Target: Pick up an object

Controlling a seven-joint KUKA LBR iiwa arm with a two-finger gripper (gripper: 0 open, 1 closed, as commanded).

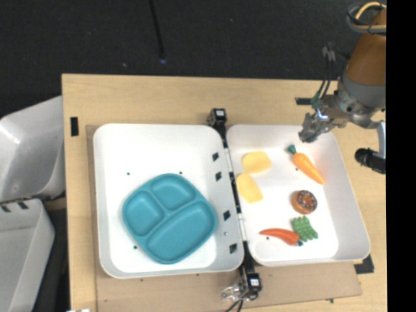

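Nearest, the right bin (pixel 351 239) holds a red chili (pixel 281 236), a green piece (pixel 304 229), a donut (pixel 304 201), two yellow pieces (pixel 249 188) and, farthest, a carrot (pixel 307 166); the left bin (pixel 107 174) holds a blue tray (pixel 169 218). The pincer (pixel 312 130) hangs over the right bin's far edge near the carrot, its opening impossible to judge. The carrot's tapered shape could let it slip or roll from a poorly centred grasp.

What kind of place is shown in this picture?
Probably a robot test bench in a lab, not a kitchen. Two white bins sit side by side on a wooden bench, toy food such as a carrot lies in one, and a gripper reaches in.
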